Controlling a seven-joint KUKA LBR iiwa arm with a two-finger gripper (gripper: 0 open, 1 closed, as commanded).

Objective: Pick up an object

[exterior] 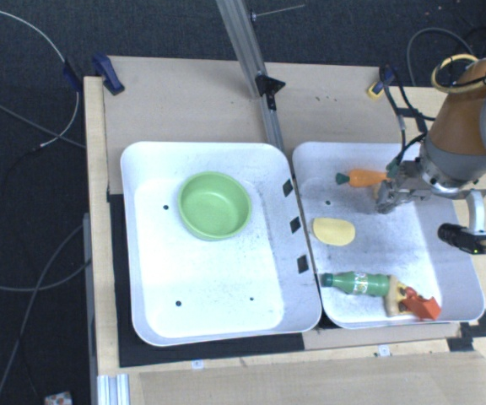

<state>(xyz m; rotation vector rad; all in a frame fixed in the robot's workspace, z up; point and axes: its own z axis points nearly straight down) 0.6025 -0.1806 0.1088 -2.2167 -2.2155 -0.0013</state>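
In the right bin [412,251] lie a toy carrot [363,177] at the back, a flat yellow piece [333,231] near the middle, a green bottle [358,283] along the front, and a red and yellow toy [412,303] at the front right. My gripper [387,199] hangs low over the back of this bin, just right of the carrot's orange end and close to it. Nothing shows between its fingers. The arm comes in from the right, orange band above the wrist.
The left bin [209,302] holds a green bowl [215,205]. A metal pole [245,49] slants down to the gap between the bins. Blue clamps [106,72] sit at the bench's back corners. Cables hang at the right by the arm.
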